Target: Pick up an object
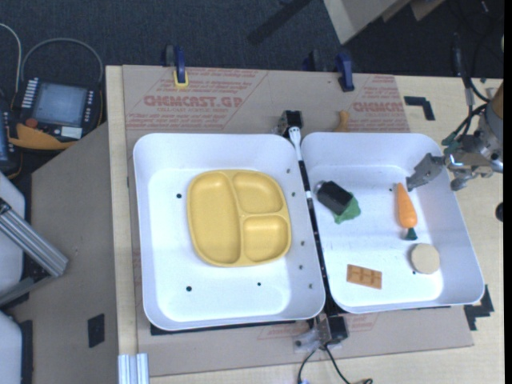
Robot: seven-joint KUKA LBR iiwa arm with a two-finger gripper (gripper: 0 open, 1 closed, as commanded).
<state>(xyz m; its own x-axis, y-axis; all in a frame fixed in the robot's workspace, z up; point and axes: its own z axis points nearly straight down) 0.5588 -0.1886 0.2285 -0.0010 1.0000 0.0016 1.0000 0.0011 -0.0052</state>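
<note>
The right bin (384,154) holds an orange carrot (406,206) with a green tip, a round beige disc (425,258), a brown waffle-like rectangle (364,276), and a black block on a green piece (338,199). My gripper (441,176) hangs over the bin's upper right rim, above and to the right of the carrot. It is open, and nothing sits between its fingers (422,172).
The left bin (160,278) carries a yellow divided plate (238,216) at its middle. A ridge (308,214) where the two bin walls meet runs between the bins. A black clip (291,122) sits at the top of that ridge.
</note>
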